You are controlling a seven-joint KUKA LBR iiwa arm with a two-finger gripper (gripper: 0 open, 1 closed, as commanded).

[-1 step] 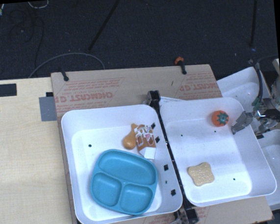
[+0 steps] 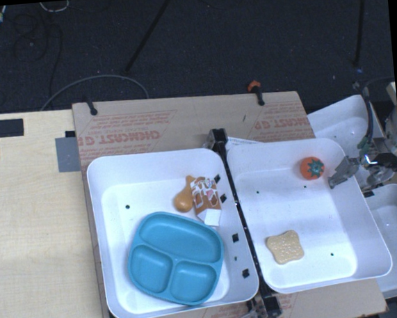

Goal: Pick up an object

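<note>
a: how far along was the pick, judging from that moment?

b: barely begun, i'd say. the gripper sat at the right edge of the frame, over the right rim of the right bin, and nothing was between its fingers. whether it was spread or closed i could not tell, it was too small and dark there.

a: so no object was lifted?

b: none that i could see. everything lay on the bin floors. the whole grasp and lift were left to do, as far as i could judge.

a: what was closest to it?

b: a small orange-red tomato toy with a green top, in the upper right of the right bin, near the gripper but apart from it. that looked the likeliest target, though that was a guess.

a: count the things for me.

b: two white bins, side by side. the right one held two things: the tomato toy and one tan cookie-shaped piece lower down. the left bin held one blue divided plate with three compartments, and just above it, touching its upper edge, a brown and white clump i could not separate into items.
</note>
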